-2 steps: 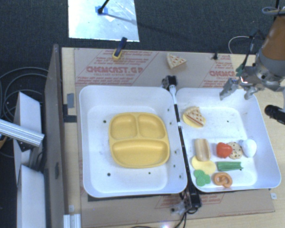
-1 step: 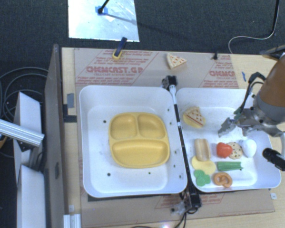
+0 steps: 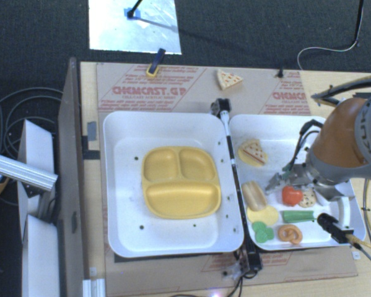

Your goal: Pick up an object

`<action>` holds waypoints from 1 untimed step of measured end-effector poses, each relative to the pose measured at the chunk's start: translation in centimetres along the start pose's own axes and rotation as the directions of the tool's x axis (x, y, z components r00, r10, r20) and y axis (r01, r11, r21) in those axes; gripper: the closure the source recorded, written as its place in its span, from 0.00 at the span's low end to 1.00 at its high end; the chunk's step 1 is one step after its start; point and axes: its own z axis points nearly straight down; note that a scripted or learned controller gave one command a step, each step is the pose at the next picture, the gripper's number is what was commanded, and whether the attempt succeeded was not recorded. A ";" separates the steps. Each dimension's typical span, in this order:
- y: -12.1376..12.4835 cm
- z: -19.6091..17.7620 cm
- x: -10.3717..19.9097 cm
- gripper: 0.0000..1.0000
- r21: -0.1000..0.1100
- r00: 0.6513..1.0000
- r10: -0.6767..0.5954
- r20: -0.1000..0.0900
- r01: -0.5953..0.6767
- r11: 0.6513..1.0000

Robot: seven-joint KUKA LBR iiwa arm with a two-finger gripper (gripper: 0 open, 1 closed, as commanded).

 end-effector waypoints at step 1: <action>0.1 -1.2 0.0 1.00 0.000 1.000 0.001 -0.001 -0.001 1.000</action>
